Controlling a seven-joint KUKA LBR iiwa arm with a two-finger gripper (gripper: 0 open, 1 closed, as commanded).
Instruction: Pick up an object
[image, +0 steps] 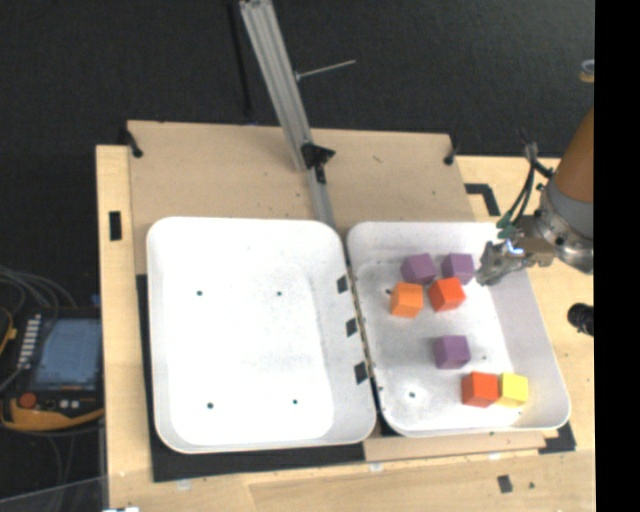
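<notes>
Several small cubes lie in the right bin (520, 330). Two purple cubes (419, 268) (459, 266) sit side by side near the bin's far end, with an orange cube (406, 299) and a red-orange cube (447, 293) just in front of them. A third purple cube (451, 350) lies alone lower down. A red-orange cube (481, 388) and a yellow cube (514, 388) touch each other near the front right corner. My gripper (495, 264) hangs at the bin's far right side, just right of the nearer purple cube, with nothing seen between its fingers.
The left bin (245, 330) lies beside the right one, with a row of black clips (353, 325) along the shared edge. A slanted metal post (285, 95) rises behind the bins. A handheld pendant (60, 365) lies off the bench at the left.
</notes>
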